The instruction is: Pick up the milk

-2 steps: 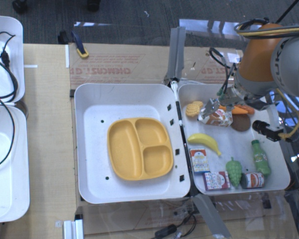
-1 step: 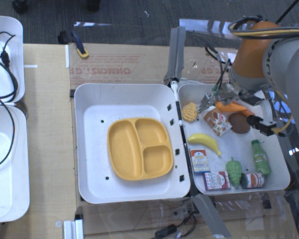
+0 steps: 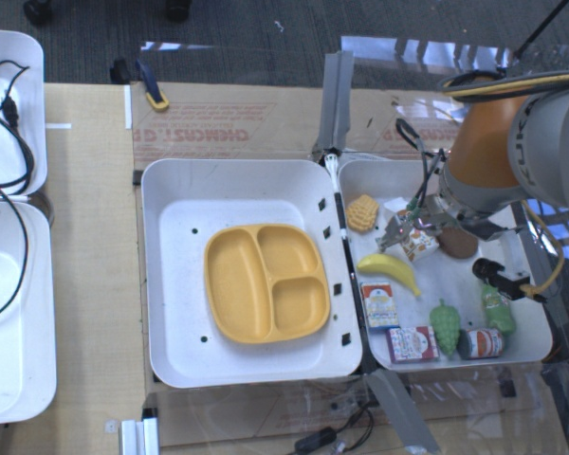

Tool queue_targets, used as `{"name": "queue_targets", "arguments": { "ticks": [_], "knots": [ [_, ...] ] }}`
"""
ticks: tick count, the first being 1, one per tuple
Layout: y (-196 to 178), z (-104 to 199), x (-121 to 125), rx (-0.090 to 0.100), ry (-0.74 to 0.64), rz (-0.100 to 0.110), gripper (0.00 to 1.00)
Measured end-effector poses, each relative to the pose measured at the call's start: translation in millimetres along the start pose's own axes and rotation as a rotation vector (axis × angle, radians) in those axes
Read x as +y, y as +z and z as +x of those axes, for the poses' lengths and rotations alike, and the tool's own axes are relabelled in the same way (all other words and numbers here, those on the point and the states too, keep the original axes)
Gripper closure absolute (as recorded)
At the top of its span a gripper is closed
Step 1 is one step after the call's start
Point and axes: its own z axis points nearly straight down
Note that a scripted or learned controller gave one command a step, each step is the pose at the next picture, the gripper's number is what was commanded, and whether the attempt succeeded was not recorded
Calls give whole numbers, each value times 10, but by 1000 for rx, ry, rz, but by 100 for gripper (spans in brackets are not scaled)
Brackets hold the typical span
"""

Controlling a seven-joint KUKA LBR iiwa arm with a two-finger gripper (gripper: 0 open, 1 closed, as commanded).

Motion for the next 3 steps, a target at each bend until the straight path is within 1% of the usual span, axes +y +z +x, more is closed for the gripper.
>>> {"name": "queue_targets", "arguments": {
  "ticks": [1,2,3],
  "knots": [
    [-92,-17,-3,-1,5,0,100],
    [-1329,225,590,-1,189,1,100],
    [-1896,597,161,-1,442,3,100]
  ]
}}
